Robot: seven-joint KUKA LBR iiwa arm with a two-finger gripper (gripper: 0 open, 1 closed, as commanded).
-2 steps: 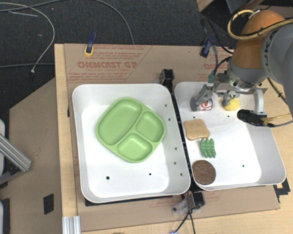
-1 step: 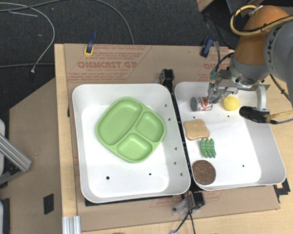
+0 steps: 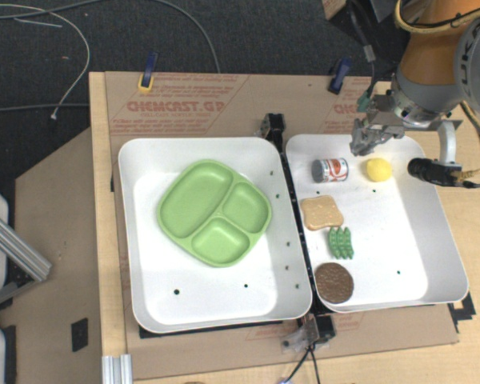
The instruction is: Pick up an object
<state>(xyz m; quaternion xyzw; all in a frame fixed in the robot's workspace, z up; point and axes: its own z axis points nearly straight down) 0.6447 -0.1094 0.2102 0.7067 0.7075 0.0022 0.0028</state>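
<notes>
The right bin (image 3: 408, 238) holds a small silver and red can (image 3: 330, 170) lying on its side, a yellow lemon (image 3: 377, 169), a slice of toast (image 3: 321, 212), a green pea pod cluster (image 3: 341, 242) and a brown round patty (image 3: 334, 282). My gripper (image 3: 368, 142) hangs over the far edge of this bin, just above and between the can and the lemon. Nothing shows between its fingers. The left bin (image 3: 144, 286) holds a green divided plate (image 3: 215, 212).
Cardboard lies under both bins, held by blue clamps (image 3: 150, 69) at the back. A black bracket (image 3: 274, 125) sits between the bins at the far end. A black cable end (image 3: 432, 170) hangs beside the lemon on the right.
</notes>
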